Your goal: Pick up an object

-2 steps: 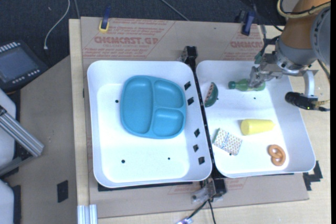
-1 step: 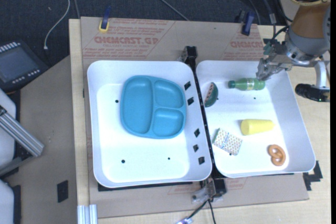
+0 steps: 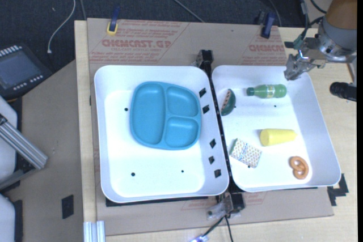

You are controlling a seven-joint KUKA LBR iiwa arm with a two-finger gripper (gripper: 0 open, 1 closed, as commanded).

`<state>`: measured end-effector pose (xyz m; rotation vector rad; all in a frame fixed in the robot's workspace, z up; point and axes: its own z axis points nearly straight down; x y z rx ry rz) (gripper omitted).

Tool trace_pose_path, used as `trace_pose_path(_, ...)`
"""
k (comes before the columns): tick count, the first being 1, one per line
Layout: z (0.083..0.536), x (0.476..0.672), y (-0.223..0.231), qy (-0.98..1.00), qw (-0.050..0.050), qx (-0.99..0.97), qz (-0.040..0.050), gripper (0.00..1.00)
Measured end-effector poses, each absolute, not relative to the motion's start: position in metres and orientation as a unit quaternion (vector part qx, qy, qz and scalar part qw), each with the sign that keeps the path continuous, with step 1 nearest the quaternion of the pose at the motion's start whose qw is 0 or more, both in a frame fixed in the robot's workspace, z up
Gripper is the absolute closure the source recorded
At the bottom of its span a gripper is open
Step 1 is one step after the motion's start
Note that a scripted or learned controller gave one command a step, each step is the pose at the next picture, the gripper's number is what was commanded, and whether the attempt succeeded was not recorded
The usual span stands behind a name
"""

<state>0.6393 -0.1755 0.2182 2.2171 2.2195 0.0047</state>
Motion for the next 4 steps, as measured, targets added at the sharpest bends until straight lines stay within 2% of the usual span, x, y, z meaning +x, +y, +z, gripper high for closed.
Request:
trace_pose_path(1,0.272,0.641,-0.176,0.708,0.003,0.707,0.0019,1.00)
trace_pose_path(2,0.276,0.643,-0.125,0.709,-0.001,0.705,0.0008,1.00)
trace_pose_path(4,0.245,0.636,-0.006,0.709,-0.002,0.705,-0.0002,1.00)
